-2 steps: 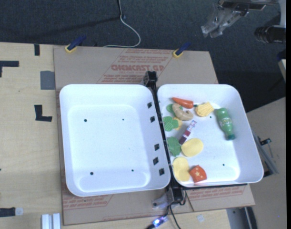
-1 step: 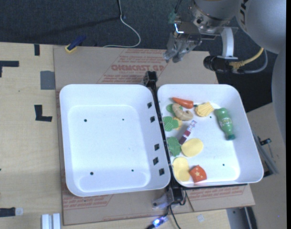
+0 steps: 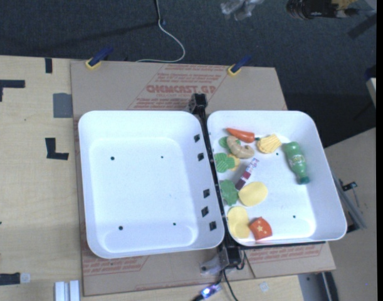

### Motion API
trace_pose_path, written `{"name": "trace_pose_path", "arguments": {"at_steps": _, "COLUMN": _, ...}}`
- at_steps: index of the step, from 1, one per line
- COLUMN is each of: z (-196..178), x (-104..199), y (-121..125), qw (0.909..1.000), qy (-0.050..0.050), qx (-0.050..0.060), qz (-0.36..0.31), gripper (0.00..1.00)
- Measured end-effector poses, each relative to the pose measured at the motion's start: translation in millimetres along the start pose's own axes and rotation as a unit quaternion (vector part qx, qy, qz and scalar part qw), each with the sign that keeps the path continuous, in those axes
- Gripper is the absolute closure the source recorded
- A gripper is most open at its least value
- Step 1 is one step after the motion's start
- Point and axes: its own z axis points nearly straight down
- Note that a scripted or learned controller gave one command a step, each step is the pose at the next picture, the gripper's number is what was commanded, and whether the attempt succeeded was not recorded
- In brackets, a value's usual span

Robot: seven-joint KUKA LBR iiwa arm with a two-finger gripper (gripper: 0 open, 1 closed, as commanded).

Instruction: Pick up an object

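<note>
The right bin [image 3: 307, 125] holds a pile of toy foods. An orange carrot [image 3: 240, 133] lies at the back beside a tan piece [image 3: 241, 148] and a yellow ridged piece [image 3: 268, 144]. A green bottle [image 3: 296, 162] lies apart toward the right wall. A green leafy piece [image 3: 224, 163], a small purple and red item [image 3: 244, 174] and a yellow oval [image 3: 252, 194] sit mid-bin. A yellow piece [image 3: 238, 221] and a red block [image 3: 261, 229] rest at the front. My gripper [image 3: 243, 4] hangs blurred at the top of the camera view, far behind the bins, over the dark floor.
The left bin [image 3: 91, 125] stands next to the right one, joined at a black hinged divider [image 3: 207, 168]. Both sit on a cardboard sheet [image 3: 172, 86] clamped at its back corners. A white cable [image 3: 169, 36] trails across the floor behind.
</note>
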Motion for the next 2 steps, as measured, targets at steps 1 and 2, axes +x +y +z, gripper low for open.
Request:
{"name": "trace_pose_path", "arguments": {"at_steps": 1, "z": 120, "x": -13, "y": -16, "qw": 0.9999, "qy": -0.002, "qx": 0.016, "qz": 0.004, "gripper": 1.0}}
{"name": "trace_pose_path", "arguments": {"at_steps": 2, "z": 5, "x": 96, "y": 0, "qw": 1.0, "qy": 0.001, "qx": 0.004, "qz": -0.003, "gripper": 1.0}}
